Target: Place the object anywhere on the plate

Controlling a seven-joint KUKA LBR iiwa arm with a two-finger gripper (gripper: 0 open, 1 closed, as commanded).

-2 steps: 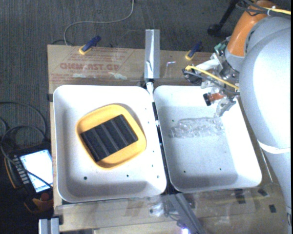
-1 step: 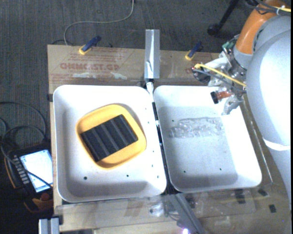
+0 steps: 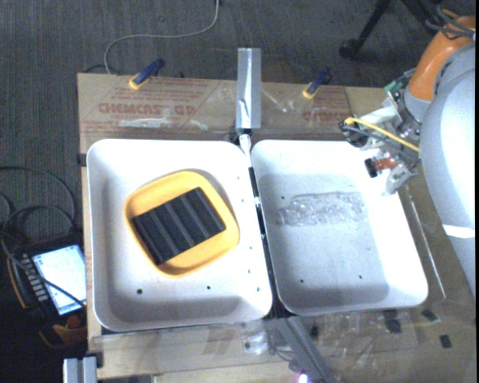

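A yellow plate [image 3: 149, 199] lies in the left bin [image 3: 112, 286], turned a little askew. A black ridged slab [image 3: 180, 223] rests flat on the plate and covers most of its middle. In the right bin [image 3: 359, 282], a clear crinkled piece [image 3: 320, 208] lies near the centre, hard to make out against the white. My gripper [image 3: 381, 168] hangs at the right bin's far right rim, well away from the plate and the slab. Nothing shows between its fingers.
The arm's grey body and orange band [image 3: 439, 62] fill the right side above the right bin. A metal post [image 3: 248, 94] stands behind the seam between the bins. Two blue-and-yellow clamps [image 3: 146, 73] sit on the board behind.
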